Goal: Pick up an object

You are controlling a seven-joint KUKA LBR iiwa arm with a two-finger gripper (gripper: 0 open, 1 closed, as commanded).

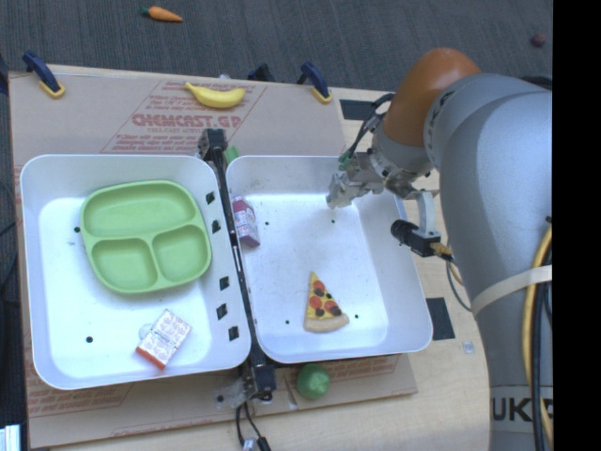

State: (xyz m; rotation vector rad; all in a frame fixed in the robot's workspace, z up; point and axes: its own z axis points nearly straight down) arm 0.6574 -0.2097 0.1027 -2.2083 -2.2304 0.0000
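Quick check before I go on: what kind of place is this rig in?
Probably a robotics lab test bench, not a kitchen: two white bins clamped on cardboard, toy food such as a pizza slice and banana, and grey carpet around.

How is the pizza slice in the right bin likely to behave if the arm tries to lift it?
The pizza slice lies flat on the right bin floor, so fingers may struggle to get under its thin edges. It looks like a rigid toy, probably light. Being flat, it should slide when pushed, not roll.
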